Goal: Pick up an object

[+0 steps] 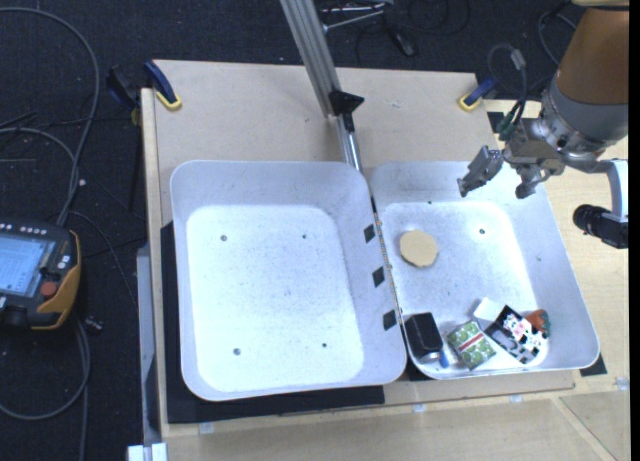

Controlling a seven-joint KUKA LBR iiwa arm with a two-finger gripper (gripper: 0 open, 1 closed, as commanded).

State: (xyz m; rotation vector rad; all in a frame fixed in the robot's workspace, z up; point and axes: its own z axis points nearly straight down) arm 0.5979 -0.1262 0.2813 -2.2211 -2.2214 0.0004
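Grey and orange, the arm (590, 59) hung over the far right corner of the right white bin (560, 259), its two-finger gripper (503, 179) spread open, nothing between the fingers. Below it and well apart, the round tan disc (419, 248) lay near the bin's left wall. Down at the near edge huddled a black block (423, 333), a green patterned packet (471, 342) and a small red, white and black item (520, 332). Beside it sat the left white bin (270, 279).
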